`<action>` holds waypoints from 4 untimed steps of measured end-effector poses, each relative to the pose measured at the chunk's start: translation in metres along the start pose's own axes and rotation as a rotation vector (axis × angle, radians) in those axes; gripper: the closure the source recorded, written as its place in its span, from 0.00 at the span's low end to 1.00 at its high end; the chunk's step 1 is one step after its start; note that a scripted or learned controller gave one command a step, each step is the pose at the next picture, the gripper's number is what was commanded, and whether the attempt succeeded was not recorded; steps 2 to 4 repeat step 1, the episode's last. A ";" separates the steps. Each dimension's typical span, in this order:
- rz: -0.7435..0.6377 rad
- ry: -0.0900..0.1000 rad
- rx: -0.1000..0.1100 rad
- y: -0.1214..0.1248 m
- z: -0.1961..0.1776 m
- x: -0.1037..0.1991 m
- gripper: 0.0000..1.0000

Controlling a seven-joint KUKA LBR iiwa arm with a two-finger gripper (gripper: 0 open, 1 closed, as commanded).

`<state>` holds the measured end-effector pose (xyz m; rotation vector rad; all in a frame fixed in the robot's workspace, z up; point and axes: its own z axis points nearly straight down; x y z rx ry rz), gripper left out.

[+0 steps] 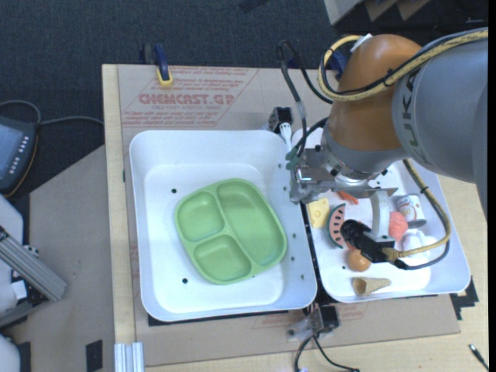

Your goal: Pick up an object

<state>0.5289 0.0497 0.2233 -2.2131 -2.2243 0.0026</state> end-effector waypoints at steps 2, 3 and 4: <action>0.006 -0.002 -0.001 -0.004 0.006 -0.012 1.00; 0.006 -0.002 -0.001 -0.004 0.006 -0.012 1.00; 0.006 -0.002 -0.001 -0.004 0.006 -0.012 1.00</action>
